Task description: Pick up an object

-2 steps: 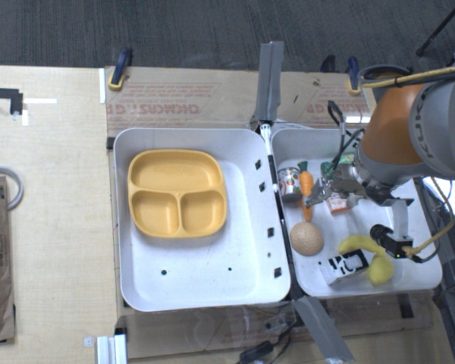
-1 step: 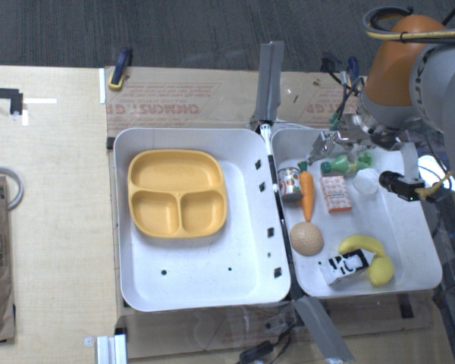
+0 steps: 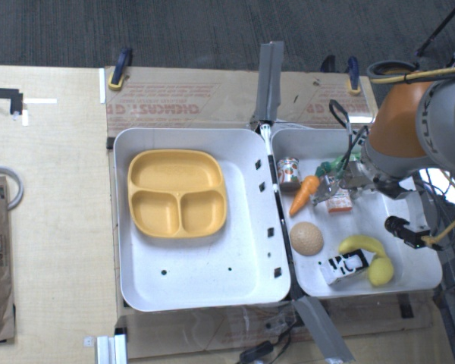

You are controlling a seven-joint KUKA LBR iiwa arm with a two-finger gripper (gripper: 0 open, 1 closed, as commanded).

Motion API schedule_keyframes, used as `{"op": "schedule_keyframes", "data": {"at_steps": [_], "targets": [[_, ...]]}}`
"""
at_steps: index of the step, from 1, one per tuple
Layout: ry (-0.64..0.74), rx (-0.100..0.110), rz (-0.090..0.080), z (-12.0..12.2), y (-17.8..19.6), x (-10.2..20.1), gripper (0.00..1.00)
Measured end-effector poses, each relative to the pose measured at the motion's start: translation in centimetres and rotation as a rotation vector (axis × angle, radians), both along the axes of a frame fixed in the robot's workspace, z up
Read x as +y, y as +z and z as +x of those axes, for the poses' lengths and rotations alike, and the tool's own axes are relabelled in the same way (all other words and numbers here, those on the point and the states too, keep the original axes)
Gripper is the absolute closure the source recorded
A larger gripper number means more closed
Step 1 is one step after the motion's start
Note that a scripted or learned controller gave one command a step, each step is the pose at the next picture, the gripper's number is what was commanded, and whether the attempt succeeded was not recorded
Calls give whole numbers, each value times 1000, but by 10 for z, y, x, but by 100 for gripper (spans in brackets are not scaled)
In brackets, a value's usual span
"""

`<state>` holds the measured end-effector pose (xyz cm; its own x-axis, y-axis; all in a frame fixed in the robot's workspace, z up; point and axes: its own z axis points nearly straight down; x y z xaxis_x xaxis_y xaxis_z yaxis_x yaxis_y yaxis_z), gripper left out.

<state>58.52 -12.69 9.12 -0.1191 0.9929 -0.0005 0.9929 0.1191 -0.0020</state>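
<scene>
Bench: I see a pale wooden bench (image 3: 45,203) with a cardboard sheet (image 3: 212,97) at its back edge, held by blue clamps; dark floor lies beyond it.
Left bin: the left bin (image 3: 205,279) carries a yellow divided tray (image 3: 178,193) in its upper left part, lying flat.
Right bin: the right bin (image 3: 409,279) holds all the loose objects.
Carrot: an orange carrot (image 3: 303,194) lies tilted near the bin's left wall, upper half.
Can: a small can (image 3: 288,171) stands just above the carrot, near the upper left corner.
Round ball: a tan ball (image 3: 306,239) sits below the carrot, by the left wall.
Banana: a yellow banana (image 3: 362,246) lies toward the front edge, beside a yellow lemon (image 3: 381,271).
Box: a black-and-white box (image 3: 346,267) lies at the front edge, touching the lemon.
Arm: I see the arm reaching in from the right, orange band above the wrist.
Gripper: the gripper (image 3: 332,188) sits low in the bin's upper middle, just right of the carrot, over a small red-and-white item (image 3: 340,203).
Jaws: I cannot tell how they stand.
</scene>
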Motion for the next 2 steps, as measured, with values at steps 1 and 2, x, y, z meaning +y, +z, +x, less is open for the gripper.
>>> {"op": "schedule_keyframes", "data": {"at_steps": [1,2], "targets": [[-3,-1,0,0,9,-1,100],[126,-1,0,1,108,58,100]]}}
